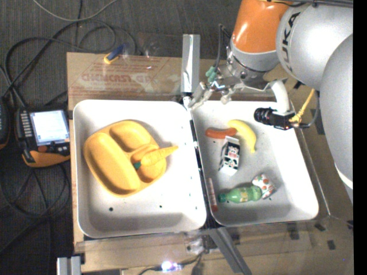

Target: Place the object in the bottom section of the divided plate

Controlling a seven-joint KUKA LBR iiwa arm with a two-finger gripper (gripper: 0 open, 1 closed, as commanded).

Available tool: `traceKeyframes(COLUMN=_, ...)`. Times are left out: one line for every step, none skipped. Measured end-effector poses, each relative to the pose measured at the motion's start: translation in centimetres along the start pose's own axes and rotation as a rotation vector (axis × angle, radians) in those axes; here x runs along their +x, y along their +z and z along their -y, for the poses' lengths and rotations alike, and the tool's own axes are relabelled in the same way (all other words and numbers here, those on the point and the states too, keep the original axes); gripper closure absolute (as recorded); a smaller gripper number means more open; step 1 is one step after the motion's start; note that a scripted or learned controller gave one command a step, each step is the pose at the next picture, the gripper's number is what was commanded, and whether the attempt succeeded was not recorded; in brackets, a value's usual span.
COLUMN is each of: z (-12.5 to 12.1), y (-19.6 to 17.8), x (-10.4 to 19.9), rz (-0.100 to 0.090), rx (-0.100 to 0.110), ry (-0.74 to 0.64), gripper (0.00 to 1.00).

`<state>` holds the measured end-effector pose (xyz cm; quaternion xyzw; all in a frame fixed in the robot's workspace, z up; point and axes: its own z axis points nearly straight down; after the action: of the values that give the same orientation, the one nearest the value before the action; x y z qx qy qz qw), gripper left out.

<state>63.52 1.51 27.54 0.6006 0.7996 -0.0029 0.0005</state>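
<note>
Your carrot (153,155) sits on the divided plate (112,168); banana (245,133), sausage (221,133), bottle (241,195) clutter the right bin (298,179). Gripper (213,91) hovers above, open, empty.

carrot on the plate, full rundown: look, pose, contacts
The carrot is a toy, orange with a small green stem end, apparently plastic. It lies on its side across the yellow divided plate in the left bin, stem end inward, pointed tip sticking out past the plate's right rim. It rests on the right-hand section and the rim. Nothing else touches it.
</note>
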Motion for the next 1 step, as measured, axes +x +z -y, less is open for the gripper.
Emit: traceKeyframes(z=-0.08, y=-0.73, x=0.02, rz=0.002, rx=0.003, ry=-0.001, gripper=1.0)
